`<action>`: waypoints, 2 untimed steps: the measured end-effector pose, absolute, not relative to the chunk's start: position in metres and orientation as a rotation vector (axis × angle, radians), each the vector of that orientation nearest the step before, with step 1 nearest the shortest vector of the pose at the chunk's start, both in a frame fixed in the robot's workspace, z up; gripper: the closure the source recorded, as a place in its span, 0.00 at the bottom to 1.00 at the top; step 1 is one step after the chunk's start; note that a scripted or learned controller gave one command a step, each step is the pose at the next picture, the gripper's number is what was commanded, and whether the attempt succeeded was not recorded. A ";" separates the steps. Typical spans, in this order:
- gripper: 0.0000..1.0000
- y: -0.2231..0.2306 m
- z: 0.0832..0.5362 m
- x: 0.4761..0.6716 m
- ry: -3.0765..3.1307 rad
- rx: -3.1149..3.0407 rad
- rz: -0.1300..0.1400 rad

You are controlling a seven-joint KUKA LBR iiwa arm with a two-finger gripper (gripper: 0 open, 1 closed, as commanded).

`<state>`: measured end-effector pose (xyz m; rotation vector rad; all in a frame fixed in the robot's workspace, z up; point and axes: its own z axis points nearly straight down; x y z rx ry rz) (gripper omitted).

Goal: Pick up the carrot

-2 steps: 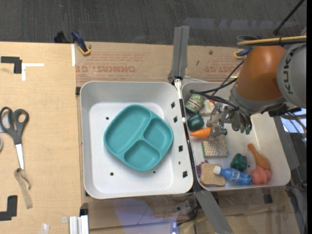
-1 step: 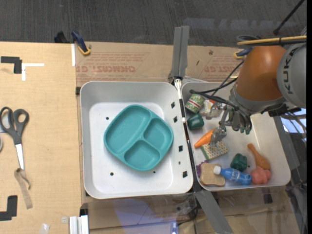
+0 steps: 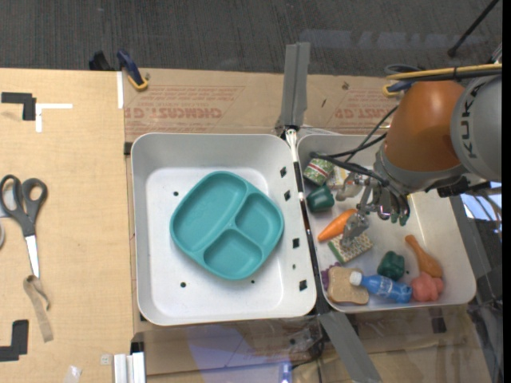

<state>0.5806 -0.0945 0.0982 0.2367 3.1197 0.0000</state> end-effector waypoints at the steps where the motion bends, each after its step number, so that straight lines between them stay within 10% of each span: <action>1: 1.00 -0.094 0.108 0.582 3.119 0.233 0.000; 2: 0.00 -0.094 0.108 0.582 3.119 0.233 0.000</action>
